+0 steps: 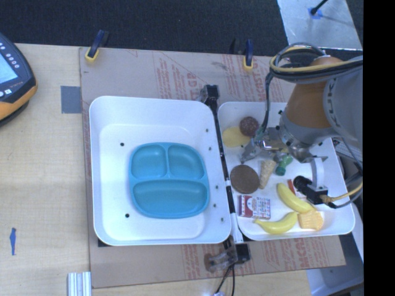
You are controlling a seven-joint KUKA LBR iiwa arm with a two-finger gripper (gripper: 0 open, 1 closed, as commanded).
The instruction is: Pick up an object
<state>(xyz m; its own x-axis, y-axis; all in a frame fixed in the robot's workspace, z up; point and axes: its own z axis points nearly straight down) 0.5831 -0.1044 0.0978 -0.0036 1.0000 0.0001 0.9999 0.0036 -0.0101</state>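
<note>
My gripper (262, 148) hangs low over the upper middle of the right bin (343, 184), under the grey arm with its orange band. Just below it lie a beige cone (267, 172) and a small green piece (282, 167). A brown disc (244, 179) lies to its lower left. To its upper left are a pale yellow piece (232, 137) and a maroon round piece (249, 126). Nothing shows held in the gripper.
Near the right bin's front lie two yellow bananas (292, 198) (276, 224), an orange-yellow wedge (310, 220) and a red-and-white packet (254, 207). The left bin (105, 165) holds a blue divided plate (168, 179). A yellow-and-grey device (12, 73) sits at the far left.
</note>
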